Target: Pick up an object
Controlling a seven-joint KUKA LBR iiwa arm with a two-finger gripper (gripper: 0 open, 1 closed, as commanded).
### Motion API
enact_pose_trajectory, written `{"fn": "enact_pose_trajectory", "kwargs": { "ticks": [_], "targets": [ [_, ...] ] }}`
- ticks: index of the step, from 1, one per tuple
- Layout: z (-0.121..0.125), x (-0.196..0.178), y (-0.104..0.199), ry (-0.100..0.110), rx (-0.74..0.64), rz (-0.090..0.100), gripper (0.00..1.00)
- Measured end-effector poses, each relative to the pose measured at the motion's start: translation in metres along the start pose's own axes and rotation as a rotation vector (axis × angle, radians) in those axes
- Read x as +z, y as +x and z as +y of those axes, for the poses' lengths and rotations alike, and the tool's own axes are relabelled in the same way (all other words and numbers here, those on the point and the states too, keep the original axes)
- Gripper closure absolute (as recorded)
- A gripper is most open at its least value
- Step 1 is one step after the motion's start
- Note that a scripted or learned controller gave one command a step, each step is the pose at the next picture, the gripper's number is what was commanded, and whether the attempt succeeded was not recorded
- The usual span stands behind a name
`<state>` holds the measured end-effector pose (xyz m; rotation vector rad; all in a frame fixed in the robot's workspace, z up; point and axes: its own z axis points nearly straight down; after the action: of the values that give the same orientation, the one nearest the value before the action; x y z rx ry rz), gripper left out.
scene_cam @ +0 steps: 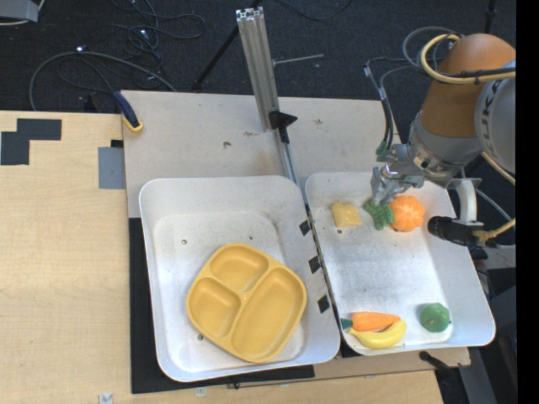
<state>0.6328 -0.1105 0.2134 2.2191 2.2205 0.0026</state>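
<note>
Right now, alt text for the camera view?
The gripper hangs over the right bin, just above green toy broccoli beside an orange. That bin also holds a carrot, banana and lime; the left bin holds a yellow divided tray.

A yellow divided tray (pixel 246 302) lies in the left white bin (pixel 160 217); an aluminium post (pixel 259 70) stands behind, with black cables (pixel 126 32) on the floor.

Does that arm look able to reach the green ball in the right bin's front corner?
Probably yes. The green ball lies by itself near the bin wall, nothing on top, with the banana off to its side. The gripper hangs over the same bin.
</note>
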Motion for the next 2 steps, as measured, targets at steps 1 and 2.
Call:
{"fn": "enact_pose_trajectory", "kwargs": {
  "ticks": [1,2],
  "targets": [
    [0.001,-0.038,-0.001,0.001,0.0,0.0,1.0],
    [-0.021,-0.024,0.047,0.008,-0.002,0.002,1.0]
  ]
}}
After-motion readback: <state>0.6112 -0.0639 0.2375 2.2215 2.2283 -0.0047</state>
